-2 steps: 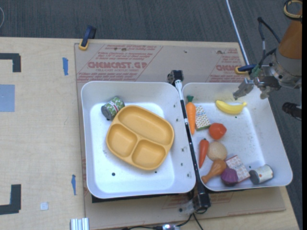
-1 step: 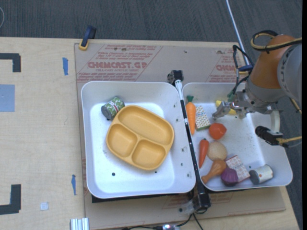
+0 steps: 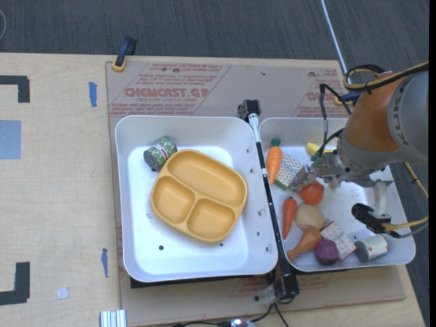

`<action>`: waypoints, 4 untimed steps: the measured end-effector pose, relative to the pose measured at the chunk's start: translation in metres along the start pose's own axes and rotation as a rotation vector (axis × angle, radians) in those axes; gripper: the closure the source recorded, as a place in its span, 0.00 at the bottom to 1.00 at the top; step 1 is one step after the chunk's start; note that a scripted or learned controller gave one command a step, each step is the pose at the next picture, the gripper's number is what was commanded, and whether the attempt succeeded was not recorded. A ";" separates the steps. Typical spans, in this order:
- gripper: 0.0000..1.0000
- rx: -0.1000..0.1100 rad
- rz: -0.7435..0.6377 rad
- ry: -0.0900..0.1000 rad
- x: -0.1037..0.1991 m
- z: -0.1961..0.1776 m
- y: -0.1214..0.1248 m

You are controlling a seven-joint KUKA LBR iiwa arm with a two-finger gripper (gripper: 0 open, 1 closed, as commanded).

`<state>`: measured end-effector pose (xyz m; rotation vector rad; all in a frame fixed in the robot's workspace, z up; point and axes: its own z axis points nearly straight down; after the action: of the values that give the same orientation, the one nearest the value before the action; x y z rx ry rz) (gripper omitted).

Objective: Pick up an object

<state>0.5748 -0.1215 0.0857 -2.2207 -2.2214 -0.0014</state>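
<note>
Over the right shallow white bin (image 3: 406, 254), camera view: grey arm with orange band (image 3: 371, 118) comes in from 3 o'clock, its gripper (image 3: 310, 176) low at the bin's centre-left, just above a round red tomato-like toy (image 3: 312, 193). That toy lies at 6 o'clock of the gripper tip, touching or nearly so; cannot tell which, and cannot tell finger state, so nothing counts as held. Small patterned white block (image 3: 289, 170) sits at 9 o'clock of the tip, just beside it. Orange plastic carrot with green top (image 3: 274, 162) lies further at 9 o'clock against the bin's left wall, long axis 12-to-6. Second smaller orange carrot (image 3: 289, 214) at 7 o'clock, same axis. Pale round potato-like toy (image 3: 309, 217) directly 6 o'clock past the red one. Purple onion-like toy (image 3: 326, 251) near the bottom rim. Judgement: nearest pick is the red toy, a short drop toward 6 o'clock. Left white bin (image 3: 129, 182) holds a yellow three-compartment plate (image 3: 198, 195) and a small green-labelled can (image 3: 159, 152), well apart from the gripper.
</note>
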 end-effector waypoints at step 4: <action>0.00 -0.002 0.001 -0.001 -0.034 0.000 -0.072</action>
<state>0.5026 -0.1558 0.0856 -2.2230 -2.2218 -0.0026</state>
